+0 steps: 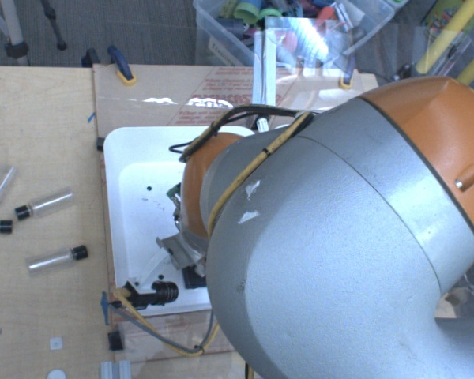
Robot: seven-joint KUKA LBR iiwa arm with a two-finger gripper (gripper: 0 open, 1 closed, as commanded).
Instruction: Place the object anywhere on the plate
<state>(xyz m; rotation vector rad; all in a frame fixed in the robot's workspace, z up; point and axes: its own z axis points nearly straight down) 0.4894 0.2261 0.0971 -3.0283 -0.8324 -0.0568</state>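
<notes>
My grey arm with its orange band (426, 125) reaches in from the right and covers most of the bench. It hides the right bin and much of the left white bin (130, 212). My gripper (176, 249) hangs low over the near part of the left bin, close to its front wall. The bare bin floor to the left of the gripper shows a few small dark specks (148, 189) and nothing else that I can make out.
Several clear vials with black caps (57, 257) lie on the wooden table left of the bin. A clear tub of coloured toys (300, 6) stands at the back. A blue clamp (124, 69) holds the board's far left corner.
</notes>
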